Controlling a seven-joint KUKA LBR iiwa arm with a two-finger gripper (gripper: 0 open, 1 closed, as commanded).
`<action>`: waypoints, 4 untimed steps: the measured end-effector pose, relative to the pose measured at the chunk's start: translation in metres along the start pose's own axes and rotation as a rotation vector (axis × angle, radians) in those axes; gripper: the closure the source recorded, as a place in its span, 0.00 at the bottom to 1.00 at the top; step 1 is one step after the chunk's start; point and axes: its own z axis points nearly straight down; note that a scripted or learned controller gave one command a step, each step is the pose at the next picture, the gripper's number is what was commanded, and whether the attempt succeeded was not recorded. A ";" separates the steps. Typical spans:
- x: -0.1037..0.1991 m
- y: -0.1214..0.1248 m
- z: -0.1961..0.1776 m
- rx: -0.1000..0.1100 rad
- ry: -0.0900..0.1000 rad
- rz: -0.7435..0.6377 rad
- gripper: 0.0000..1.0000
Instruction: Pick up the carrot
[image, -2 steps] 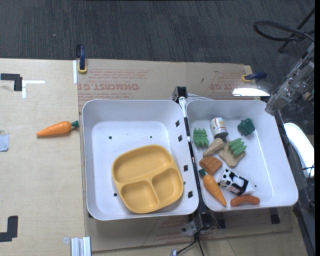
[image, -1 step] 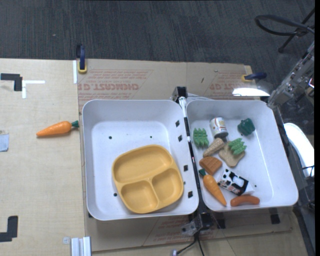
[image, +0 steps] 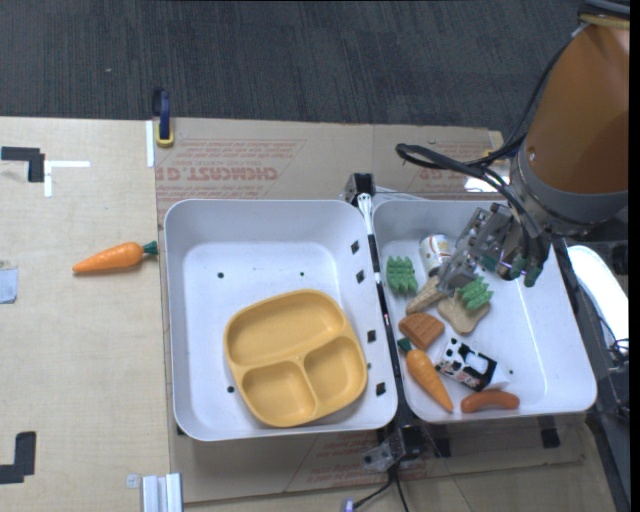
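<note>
An orange carrot (image: 428, 379) with a green top lies in the right bin (image: 560, 350), near its front left corner. A second carrot (image: 112, 258) lies on the bench outside the bins, at the far left. My gripper (image: 460, 272) hangs over the middle of the right bin, above a bread slice (image: 460, 316) and a green leafy toy (image: 475, 293). It is well behind the bin's carrot and apart from it. Nothing orange shows at the gripper.
Around the carrot in the right bin lie a toast piece (image: 421, 328), a cow-patterned carton (image: 468, 366), a red sausage (image: 490, 401), another green toy (image: 401, 274) and a small can (image: 434, 250). The left bin (image: 200, 300) holds a yellow divided plate (image: 295, 357).
</note>
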 end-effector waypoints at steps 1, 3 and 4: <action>0.000 0.000 0.000 0.000 0.000 0.001 0.00; -0.024 -0.042 -0.093 -0.003 -0.010 -0.643 0.00; -0.046 0.027 -0.030 -0.003 0.000 -0.843 0.00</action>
